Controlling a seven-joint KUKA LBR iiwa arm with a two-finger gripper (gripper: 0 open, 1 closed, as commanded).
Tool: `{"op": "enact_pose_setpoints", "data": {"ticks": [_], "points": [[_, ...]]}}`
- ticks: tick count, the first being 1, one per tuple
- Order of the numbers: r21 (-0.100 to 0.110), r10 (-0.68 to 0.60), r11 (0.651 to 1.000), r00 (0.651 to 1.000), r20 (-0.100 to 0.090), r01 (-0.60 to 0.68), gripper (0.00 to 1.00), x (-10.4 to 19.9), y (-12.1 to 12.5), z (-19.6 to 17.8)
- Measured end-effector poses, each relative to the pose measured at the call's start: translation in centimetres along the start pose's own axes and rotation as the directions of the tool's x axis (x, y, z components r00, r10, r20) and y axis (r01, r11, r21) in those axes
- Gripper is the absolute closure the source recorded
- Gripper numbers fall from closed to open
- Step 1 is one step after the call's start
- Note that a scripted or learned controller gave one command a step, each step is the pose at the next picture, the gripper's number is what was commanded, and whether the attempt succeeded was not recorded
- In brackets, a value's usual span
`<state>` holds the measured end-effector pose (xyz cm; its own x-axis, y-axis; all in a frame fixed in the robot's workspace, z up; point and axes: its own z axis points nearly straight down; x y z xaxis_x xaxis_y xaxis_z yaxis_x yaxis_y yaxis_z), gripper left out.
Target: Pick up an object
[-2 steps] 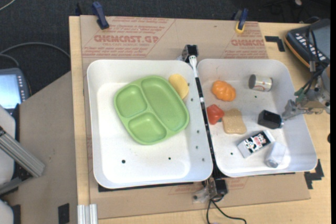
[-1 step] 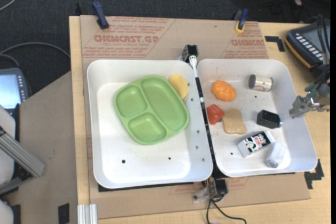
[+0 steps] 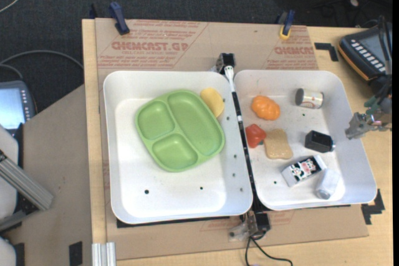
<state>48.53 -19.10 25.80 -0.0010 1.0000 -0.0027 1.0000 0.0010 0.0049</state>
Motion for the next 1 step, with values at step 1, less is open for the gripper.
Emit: {"op": "enact_pose_setpoints", "data": {"ticks": [1], "points": [[-0.003, -0.001, 1.000, 1.000, 0.002, 0.001, 1.00, -0.02, 0.07, -1.02]]}}
